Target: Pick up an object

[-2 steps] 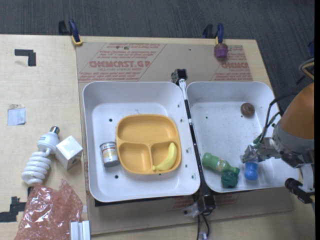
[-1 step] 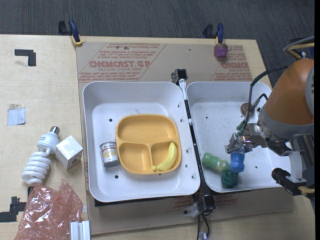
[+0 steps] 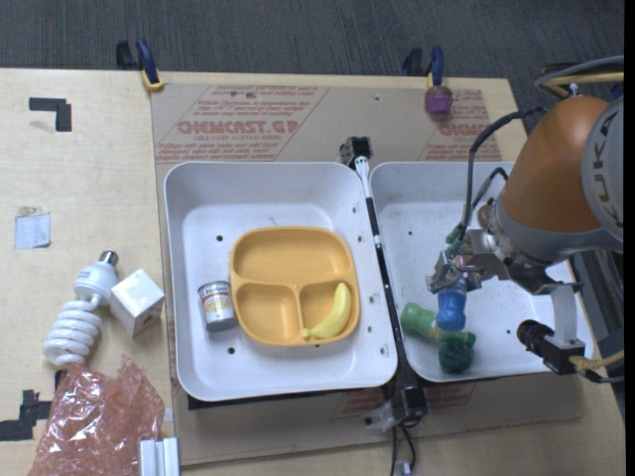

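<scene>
While the gripper (image 3: 451, 284) is poised in the right bin (image 3: 417, 191) over the blue cylinder (image 3: 451, 310), a straight descent is advised, kept off the green toy (image 3: 437, 333) touching it. The cylinder is seen upright, smooth, small (near the bin's front). How the jaws stand cannot be told.

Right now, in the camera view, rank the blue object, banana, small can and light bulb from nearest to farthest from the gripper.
1. Blue object, right bin, at the gripper.
2. Banana, yellow tray, left bin.
3. Small can, left of the tray.
4. Light bulb, on the bench, far left.
</scene>
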Robot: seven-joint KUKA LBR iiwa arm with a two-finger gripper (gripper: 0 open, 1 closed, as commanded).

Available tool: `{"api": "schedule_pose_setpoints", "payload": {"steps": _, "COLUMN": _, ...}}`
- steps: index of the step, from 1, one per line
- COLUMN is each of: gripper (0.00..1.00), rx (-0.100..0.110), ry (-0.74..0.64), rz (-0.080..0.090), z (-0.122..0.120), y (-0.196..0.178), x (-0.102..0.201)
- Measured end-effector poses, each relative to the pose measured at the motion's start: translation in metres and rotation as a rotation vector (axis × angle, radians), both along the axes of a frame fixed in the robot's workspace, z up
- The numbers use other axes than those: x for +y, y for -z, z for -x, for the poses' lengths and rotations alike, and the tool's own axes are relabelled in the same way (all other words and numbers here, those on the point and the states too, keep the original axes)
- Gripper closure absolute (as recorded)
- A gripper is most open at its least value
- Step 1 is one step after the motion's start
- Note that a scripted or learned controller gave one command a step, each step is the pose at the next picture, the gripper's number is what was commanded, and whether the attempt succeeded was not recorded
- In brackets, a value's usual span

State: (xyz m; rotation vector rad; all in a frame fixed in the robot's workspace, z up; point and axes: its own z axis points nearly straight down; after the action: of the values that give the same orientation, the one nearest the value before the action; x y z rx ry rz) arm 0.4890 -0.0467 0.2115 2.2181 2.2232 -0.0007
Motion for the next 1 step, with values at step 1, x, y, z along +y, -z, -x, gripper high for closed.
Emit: {"api": "schedule_pose_setpoints", "payload": {"steps": 1, "gripper": 1.00, "rx": -0.001, "ry": -0.001, "rz": 0.000, "z": 0.0042, "y": -0.0065, "x": 0.0083}}
